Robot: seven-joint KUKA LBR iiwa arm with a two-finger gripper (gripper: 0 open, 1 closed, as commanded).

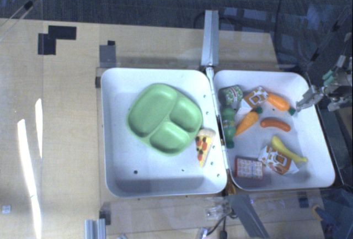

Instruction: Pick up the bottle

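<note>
The arm reaches in at the right bin's (pixel 322 138) far right edge, its gripper (pixel 303 103) low over the rim near an orange carrot (pixel 277 102); nothing visibly held, and its grip cannot be told. The green bottle (pixel 227 126) lies along that bin's left wall.

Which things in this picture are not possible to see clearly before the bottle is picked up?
- Tool, camera view: small and blurred at the right bin's rim; its finger state is unreadable.
- Green bottle, camera view: lies along the bin's left wall; label and cap too small to read.
- Arm, camera view: cut off by the right edge.
</note>
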